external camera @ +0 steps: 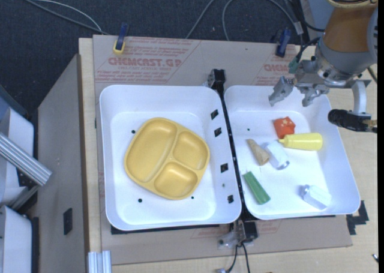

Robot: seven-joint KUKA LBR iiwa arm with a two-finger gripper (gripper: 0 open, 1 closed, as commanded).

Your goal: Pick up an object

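The jaws (296,93) hang over the back of the right bin (336,200). They are spread apart and there is nothing between them. So the pick has not happened yet; this looks like the step of getting lined up over something to grab.

The things to pick all lie in the right bin. A red block (284,126) sits closest to the jaws, just in front of them. A yellow piece (303,141) lies right beside the block, maybe touching it. Nearer the middle are a tan wedge (259,152) and a small white piece (278,156), close together. A green stick (256,186) lies near the front, by the wall between the bins. A pale piece (315,196) sits in the front corner, apart from the rest.

The left bin (114,146) has a yellow tray (167,158) in it.

I think the next move is to slide a little forward over the red block and then go straight down. The yellow piece is so close that a jaw could bump it. The back of the bin is bare, so there is room to come down there. The green stick is tight to the wall and would be harder to reach.
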